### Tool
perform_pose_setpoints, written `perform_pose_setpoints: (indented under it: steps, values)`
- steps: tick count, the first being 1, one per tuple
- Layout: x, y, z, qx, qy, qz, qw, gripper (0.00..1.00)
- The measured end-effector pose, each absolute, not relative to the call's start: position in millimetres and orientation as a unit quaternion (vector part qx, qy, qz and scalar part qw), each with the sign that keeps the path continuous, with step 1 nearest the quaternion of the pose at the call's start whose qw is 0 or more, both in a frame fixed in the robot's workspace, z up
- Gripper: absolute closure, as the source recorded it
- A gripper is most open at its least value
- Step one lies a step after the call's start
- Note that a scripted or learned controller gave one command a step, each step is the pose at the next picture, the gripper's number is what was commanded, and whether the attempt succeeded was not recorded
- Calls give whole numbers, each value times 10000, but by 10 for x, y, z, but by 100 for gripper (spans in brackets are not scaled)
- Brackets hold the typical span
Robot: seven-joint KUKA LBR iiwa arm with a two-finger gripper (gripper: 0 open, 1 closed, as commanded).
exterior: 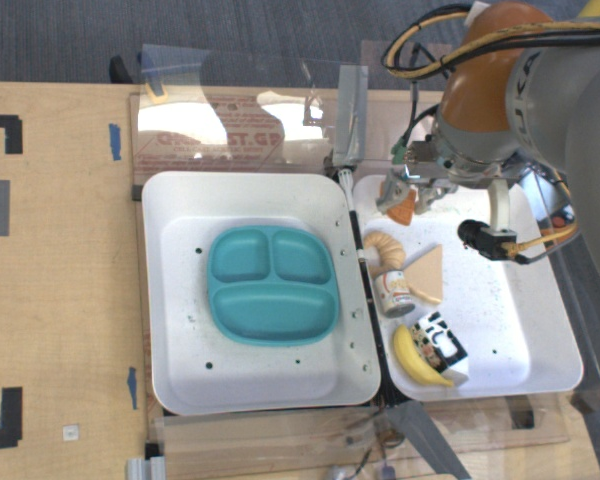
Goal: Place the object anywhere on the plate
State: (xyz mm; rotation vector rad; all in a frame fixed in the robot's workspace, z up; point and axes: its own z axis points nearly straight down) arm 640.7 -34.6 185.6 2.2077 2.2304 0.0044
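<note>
A teal divided plate [272, 284] lies in the middle of the left bin [170, 218]. My gripper [407, 196] hangs over the far left corner of the right bin [540, 348]. A small orange wedge-shaped piece [405, 210] shows between its fingers, and the gripper is shut on it. This piece is just right of the wall between the bins, above a croissant [384, 247]. The plate's three compartments hold nothing.
In the right bin, along its left side, lie the croissant, a tan cheese wedge [428, 273], a small can [395, 292], a banana [416, 360] and a black-and-white object [442, 343]. A black cable loop [492, 238] hangs from the arm. A clear sheet [230, 128] lies behind the bins.
</note>
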Motion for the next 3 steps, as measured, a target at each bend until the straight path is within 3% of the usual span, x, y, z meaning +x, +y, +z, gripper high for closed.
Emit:
perform_pose_setpoints:
  steps: [1, 2, 3]
  values:
    - [5632, 361, 1850, 7019, 7122, 17, -9, 100]
    - [5458, 856, 1847, 7025, 7117, 10, -14, 100]
    - [5462, 830, 1846, 7040, 7102, 4, -6, 0]
